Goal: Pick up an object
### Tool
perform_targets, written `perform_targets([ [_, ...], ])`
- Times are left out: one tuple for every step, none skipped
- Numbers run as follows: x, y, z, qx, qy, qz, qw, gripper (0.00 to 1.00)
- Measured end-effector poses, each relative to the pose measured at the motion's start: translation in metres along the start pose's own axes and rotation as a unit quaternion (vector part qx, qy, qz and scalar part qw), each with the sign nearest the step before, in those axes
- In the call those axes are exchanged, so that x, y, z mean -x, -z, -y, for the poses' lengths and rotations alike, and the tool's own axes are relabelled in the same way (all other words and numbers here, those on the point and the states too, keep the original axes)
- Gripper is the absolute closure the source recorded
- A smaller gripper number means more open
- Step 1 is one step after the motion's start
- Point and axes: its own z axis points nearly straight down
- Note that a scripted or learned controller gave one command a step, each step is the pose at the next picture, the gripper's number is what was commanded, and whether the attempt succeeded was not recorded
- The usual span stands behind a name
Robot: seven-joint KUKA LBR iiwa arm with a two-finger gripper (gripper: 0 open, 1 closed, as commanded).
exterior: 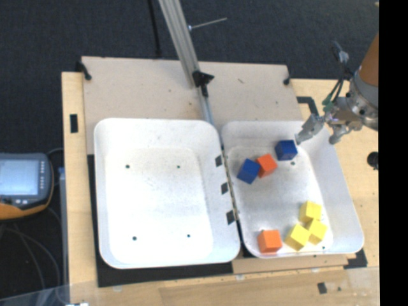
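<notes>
Gripper (322, 131) open above right bin's (336, 190) far rim, holding nothing

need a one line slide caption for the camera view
Arm's tool poised over the right bin near a blue cube, amid orange and yellow blocks.

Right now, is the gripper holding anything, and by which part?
Nothing is held. The gripper is open above the right bin's far edge, beside a blue cube.
</notes>
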Motion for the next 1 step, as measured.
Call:
perform_targets([
  [0.0251,-0.1464,-0.0047,0.001,-0.002,-0.001,1.0000,0.00],
])
